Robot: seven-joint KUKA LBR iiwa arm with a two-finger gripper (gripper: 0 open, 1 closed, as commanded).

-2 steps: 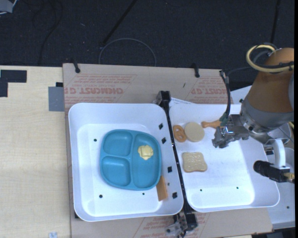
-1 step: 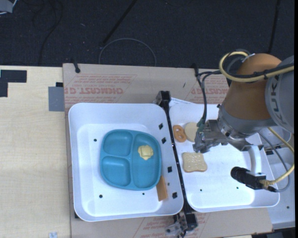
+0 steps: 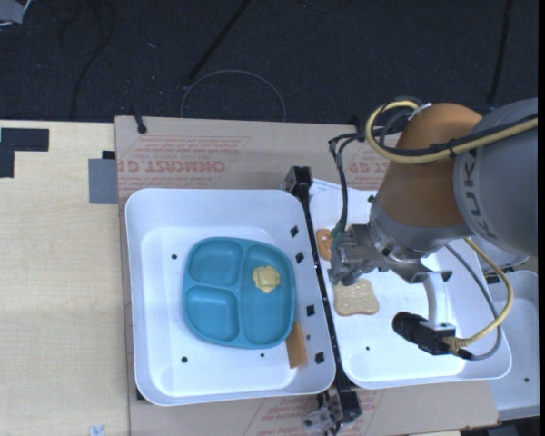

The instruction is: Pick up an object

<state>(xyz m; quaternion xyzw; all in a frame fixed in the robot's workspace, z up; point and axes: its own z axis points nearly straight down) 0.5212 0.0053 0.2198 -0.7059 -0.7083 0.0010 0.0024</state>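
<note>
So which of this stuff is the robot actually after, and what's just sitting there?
In play: the gripper, low over the right bin; the toast-shaped piece just beneath it; a small orange piece beside it.

Just lying about: the blue divided plate, the yellow lump on it, the wooden stick, left bin.

Orange item (image 3: 323,242) half hidden behind hand (image 3: 347,269)

Pale wood tabletop (image 3: 45,289) with black tape marks (image 3: 14,148); printed cardboard sheet (image 3: 209,153) on it; dark carpet floor (image 3: 254,44) beyond, crossed by thin black cables (image 3: 232,75).
</note>
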